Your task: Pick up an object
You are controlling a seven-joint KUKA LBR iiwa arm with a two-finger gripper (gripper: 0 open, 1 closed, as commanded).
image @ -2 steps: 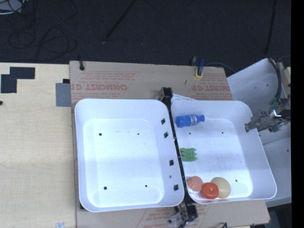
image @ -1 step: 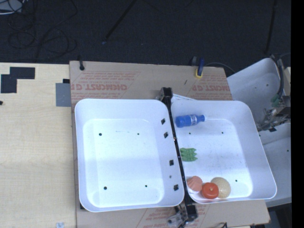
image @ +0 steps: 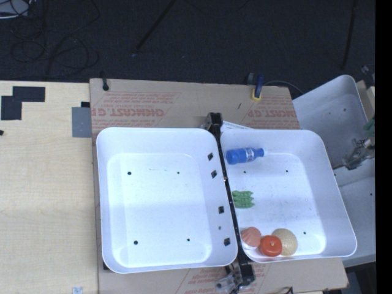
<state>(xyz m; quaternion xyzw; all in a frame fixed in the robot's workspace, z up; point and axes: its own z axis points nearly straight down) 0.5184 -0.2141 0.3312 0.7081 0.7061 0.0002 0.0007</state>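
Right-hand bin (image: 331, 171), blue bottle (image: 245, 155) lying near its far-left corner; green object (image: 242, 199) by the left wall; pink (image: 250, 236), red (image: 271, 245) and tan (image: 286, 240) round objects clustered at the near-left corner; left bin (image: 101, 182) beside it; gripper (image: 359, 150) at the right edge, its state cannot be told.

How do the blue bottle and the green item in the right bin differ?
The blue bottle is bigger and lies on its side near the far wall; the green item is smaller and sits mid-bin by the divider. The bottle is smooth with a pale cap; the green item looks lumpy. Both lie in the right bin.
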